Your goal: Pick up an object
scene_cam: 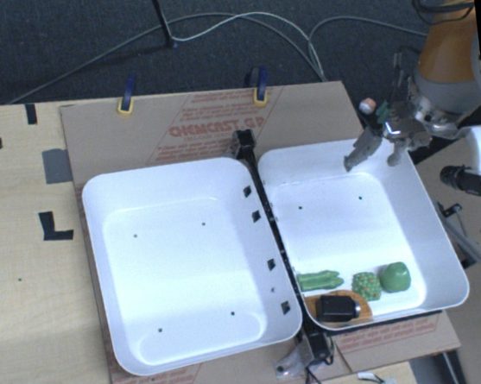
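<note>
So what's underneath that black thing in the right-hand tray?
The black rounded object lies on a flat orange piece, whose rim peeks out around it. How far the orange runs beneath is hidden. Both sit in the right white bin.

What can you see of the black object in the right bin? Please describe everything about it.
The black object is a small, flat, rounded-rectangular piece with a smooth, slightly shiny surface, plastic by its look. It lies flat on an orange-brown item whose edge shows around it, at the near edge of the right bin, close to the divider. A long green piece lies just behind it. Its finer details are too small to tell.
</note>
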Controlling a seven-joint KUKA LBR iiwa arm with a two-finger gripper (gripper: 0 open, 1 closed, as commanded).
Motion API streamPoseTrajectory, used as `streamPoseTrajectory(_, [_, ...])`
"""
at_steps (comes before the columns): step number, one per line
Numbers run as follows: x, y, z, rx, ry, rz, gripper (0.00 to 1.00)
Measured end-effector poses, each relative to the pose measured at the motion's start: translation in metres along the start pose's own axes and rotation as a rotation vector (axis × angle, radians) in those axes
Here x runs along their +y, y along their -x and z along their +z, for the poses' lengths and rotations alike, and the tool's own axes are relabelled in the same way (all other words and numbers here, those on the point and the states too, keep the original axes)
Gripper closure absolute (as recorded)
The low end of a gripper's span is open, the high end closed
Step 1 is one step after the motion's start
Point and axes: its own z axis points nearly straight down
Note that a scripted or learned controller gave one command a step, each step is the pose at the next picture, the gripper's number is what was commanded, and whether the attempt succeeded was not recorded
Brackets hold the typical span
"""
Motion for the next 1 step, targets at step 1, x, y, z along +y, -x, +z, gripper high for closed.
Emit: streamPoseTrajectory(1, [-0.0099, 0.0196, 0.05, 0.001, -0.005, 0.002, 0.0])
